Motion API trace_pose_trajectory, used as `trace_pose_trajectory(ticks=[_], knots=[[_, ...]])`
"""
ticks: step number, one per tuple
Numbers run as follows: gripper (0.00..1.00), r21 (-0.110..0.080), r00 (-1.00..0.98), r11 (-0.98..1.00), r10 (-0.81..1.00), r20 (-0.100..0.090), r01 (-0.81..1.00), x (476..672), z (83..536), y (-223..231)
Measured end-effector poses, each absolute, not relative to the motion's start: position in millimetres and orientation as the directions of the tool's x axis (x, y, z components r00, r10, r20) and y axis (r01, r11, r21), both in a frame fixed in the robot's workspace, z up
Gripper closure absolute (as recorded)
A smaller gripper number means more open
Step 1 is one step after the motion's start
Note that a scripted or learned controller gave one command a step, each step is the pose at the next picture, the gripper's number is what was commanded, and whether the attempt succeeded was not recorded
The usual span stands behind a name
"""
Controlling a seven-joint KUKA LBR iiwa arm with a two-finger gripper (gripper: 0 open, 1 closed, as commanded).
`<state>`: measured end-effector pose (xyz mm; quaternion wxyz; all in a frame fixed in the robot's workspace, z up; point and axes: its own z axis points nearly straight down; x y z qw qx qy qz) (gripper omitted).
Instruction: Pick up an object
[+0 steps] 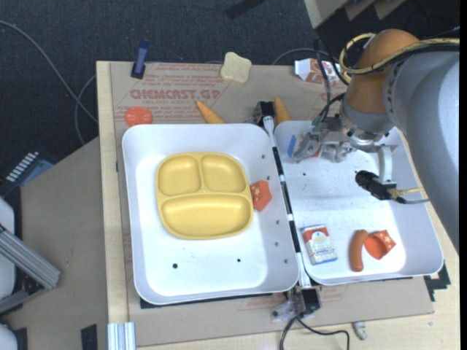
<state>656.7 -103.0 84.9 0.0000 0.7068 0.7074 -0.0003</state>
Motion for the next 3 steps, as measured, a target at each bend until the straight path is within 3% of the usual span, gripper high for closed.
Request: trace_pose_trajectory(ticks=[1, 3], knots=[[0.0, -0.013, -0.001, 0.001, 1.0, -0.003, 1.0, 663.8, 84.1, -100.5], [0.0, -0.013, 0.0, 0.0, 1.0, -0.004, 1.0, 663.8, 84.0, -98.3]])
